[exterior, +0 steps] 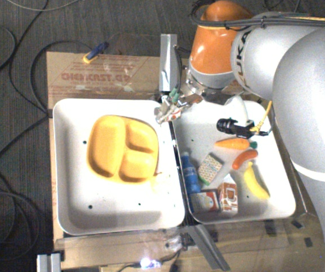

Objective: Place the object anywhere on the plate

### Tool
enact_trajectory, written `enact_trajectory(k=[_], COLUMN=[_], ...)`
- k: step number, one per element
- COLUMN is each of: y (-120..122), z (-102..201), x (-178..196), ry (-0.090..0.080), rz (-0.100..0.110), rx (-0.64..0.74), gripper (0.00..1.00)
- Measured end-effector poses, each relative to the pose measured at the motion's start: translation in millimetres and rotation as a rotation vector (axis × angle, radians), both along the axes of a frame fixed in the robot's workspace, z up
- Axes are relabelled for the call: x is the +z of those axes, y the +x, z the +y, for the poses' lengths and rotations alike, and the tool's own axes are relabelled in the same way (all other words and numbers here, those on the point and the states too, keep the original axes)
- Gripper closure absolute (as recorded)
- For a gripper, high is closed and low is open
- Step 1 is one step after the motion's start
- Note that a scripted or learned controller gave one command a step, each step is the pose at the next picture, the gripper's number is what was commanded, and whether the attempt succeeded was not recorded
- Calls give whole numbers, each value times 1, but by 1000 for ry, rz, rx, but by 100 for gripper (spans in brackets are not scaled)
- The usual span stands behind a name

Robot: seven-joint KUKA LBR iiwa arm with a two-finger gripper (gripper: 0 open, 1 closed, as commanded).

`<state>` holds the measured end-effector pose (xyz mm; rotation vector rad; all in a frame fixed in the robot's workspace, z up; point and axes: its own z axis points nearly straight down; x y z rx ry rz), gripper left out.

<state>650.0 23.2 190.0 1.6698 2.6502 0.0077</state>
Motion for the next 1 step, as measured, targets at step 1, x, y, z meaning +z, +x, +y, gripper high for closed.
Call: enact_trajectory(k=[1], y=[-3], z=[0], x=[-6], ry=[0], rz=[12], rx=[0], gripper=[0])
